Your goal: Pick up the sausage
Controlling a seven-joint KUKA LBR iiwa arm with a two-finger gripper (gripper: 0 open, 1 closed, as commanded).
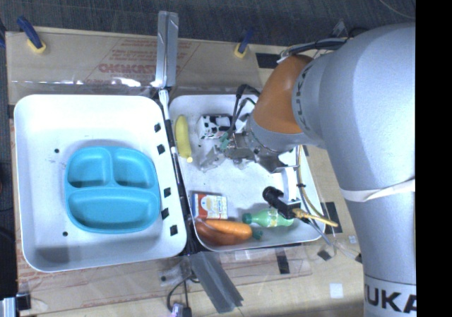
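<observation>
here, on the left, the left bin holds a blue divided tray, lying flat in the middle of it, probably put there as a place to sort things into; none of its three compartments has anything in it. a cardboard sheet lies under both bins on the surface, and faint red print runs across it, too washed out to read. two blue clamps at the back edge appear to pin the sheet down.

the right bin carries the clutter. a yellow banana lies along its left wall, and a small carton with a red and white label sits near the front, its lettering too small to make out. just in front of the carton, against the bin's near wall, lies the sausage, orange-brown and on its side. a green bottle lies beside it to the right, touching or nearly so, which may crowd a grasp from that end.

the gripper hovers over the middle of the right bin, well back from the sausage; whether it is released or clenched, i cannot tell. white letters "uk" show on the arm's base.
</observation>
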